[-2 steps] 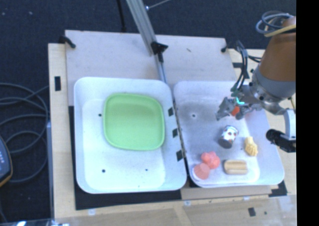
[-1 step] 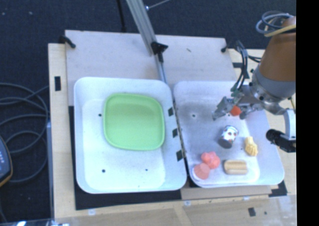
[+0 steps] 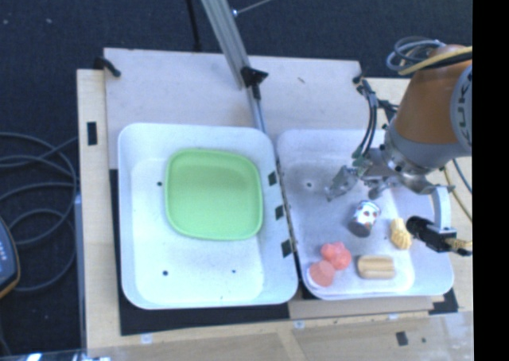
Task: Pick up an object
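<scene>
My gripper point(image 3: 359, 183) hangs over the middle of the right bin point(image 3: 306, 153), below the grey wrist and orange band. Just in front of it, a small round grey and white object point(image 3: 365, 217) lies on the bin floor, apart from the gripper. A yellow piece point(image 3: 399, 234) lies to the right of that object. Along the bin's front edge lie a pink lumpy piece point(image 3: 336, 254), a red round piece point(image 3: 322, 273) and a tan bread-like roll point(image 3: 375, 267).
The left bin point(image 3: 143, 192) holds a square green plate point(image 3: 214, 194). A metal pole point(image 3: 227, 29) slants down from the top to the gap between the bins. Cables lie off the bench at the far left.
</scene>
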### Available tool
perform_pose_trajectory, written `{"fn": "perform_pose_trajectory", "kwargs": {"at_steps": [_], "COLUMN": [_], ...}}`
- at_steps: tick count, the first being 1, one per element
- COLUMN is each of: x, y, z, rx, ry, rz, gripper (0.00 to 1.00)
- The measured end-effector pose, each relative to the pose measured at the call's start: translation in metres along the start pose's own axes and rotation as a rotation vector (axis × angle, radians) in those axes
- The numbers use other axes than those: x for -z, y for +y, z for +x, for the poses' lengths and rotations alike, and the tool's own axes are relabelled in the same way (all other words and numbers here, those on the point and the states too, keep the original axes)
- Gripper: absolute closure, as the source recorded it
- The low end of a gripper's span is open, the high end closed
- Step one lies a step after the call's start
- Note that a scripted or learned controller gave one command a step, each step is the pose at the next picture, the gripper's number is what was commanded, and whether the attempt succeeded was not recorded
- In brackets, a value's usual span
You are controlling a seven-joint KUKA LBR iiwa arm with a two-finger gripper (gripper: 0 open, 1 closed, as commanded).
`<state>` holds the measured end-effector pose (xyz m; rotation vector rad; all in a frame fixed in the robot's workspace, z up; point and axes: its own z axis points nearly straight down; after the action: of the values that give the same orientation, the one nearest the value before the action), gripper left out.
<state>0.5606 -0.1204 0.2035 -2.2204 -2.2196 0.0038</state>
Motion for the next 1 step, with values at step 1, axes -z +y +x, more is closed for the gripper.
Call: {"fn": "perform_pose_trajectory", "kwargs": {"at_steps": [1], "x": [-0.0455], "y": [0.0056], "z": [-0.005], "rx": [-0.001], "ry": [0.0], "rz": [0.0], "gripper": [0.0]}}
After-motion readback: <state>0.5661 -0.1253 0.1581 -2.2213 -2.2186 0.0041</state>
